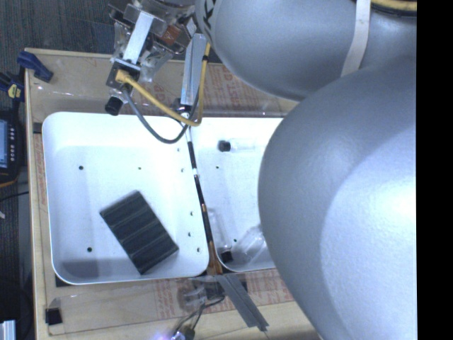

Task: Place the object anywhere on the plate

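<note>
Black ribbed plate [139, 231] is lying flat in the left bin [106, 165], down toward the near end and turned at a slant to the bin walls, with bare white floor all around it, so it's not touching any side. From where I'm standing, the only loose thing that could be the object is a pale see-through thing [246, 245] tucked into the near left corner of the right bin [237, 190], just beside the wall the two bins share. The big grey arm [340, 190] hides part of it, so I honestly can't say what it is. That puts it well apart from the plate, with the divider between them. There's also a small dark knob [224, 146] up near the far edge of the right bin, too small to make out. The claw [145, 52] hangs up high over the far side of the worktop [71, 83], past the far rim of the left bin and nowhere near either thing. Whether it's wide or narrow I can't tell from this angle, and I don't see anything in it. A blue clamp [32, 65] sits on the worktop's far left corner.
</note>
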You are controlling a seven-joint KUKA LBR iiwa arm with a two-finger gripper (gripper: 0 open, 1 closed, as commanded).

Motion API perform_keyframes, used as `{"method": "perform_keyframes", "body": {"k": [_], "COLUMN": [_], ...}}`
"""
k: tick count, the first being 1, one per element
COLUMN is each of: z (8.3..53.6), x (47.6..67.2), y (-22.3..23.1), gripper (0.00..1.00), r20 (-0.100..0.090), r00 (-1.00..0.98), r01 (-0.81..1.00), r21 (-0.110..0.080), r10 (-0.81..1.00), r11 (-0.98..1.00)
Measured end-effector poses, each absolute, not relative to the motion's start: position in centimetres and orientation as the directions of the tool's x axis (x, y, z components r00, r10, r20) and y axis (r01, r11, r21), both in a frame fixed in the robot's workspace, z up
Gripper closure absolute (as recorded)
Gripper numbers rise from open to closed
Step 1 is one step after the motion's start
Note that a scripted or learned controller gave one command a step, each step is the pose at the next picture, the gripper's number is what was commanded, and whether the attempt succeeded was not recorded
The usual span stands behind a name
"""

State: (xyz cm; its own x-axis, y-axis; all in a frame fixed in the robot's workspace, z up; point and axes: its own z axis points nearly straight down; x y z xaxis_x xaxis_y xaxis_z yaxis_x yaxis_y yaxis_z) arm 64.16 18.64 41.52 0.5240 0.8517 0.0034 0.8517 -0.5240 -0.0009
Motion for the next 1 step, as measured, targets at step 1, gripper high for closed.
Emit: {"method": "perform_keyframes", "body": {"k": [1], "z": [41.28], "x": [56.76], "y": [12.44], "gripper": [1.0], "r20": [0.001], "r00": [0.24], "r01": [0.971], "r21": [-0.004], "r10": [0.971], "r11": [-0.24]}}
